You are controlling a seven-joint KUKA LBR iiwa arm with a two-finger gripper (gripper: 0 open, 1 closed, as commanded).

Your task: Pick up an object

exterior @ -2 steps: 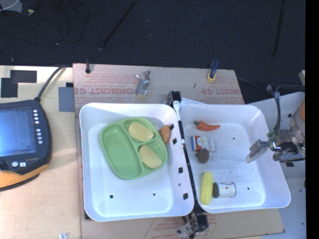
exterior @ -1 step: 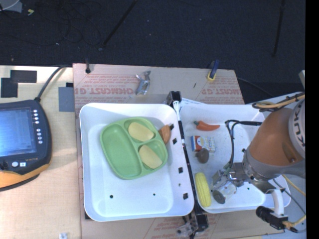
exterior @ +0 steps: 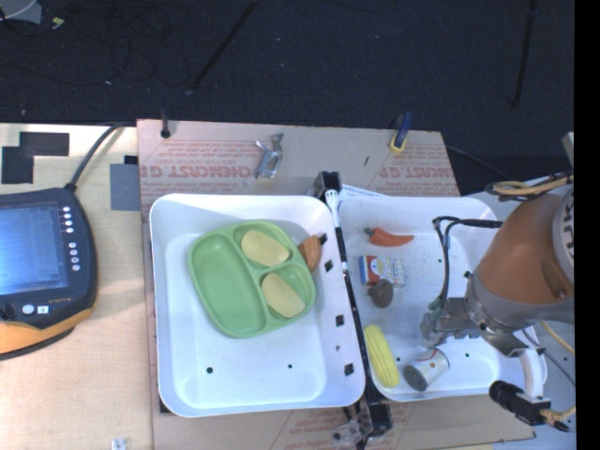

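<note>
My gripper [exterior: 439, 326] hangs low over the right bin [exterior: 469, 382], under the arm's orange band [exterior: 520, 251]. Just below it, towards the near wall, a small grey-and-white can [exterior: 427, 370] lies on its side. A yellow corn cob [exterior: 381, 355] lies along the bin's left wall. Left of the gripper sit a dark grey rounded piece [exterior: 380, 294] and a small white-and-red carton [exterior: 382, 270]. A red-orange pepper [exterior: 391, 238] lies near the far wall. I see nothing held by the gripper.
The left bin [exterior: 244, 382] holds a green divided plate [exterior: 220, 289] with two pale yellow pieces [exterior: 265, 247] on it, and an orange piece [exterior: 311, 251] at its right edge. A tablet-like pendant [exterior: 42, 261] lies far left. Black cables [exterior: 450, 242] trail over the right bin.
</note>
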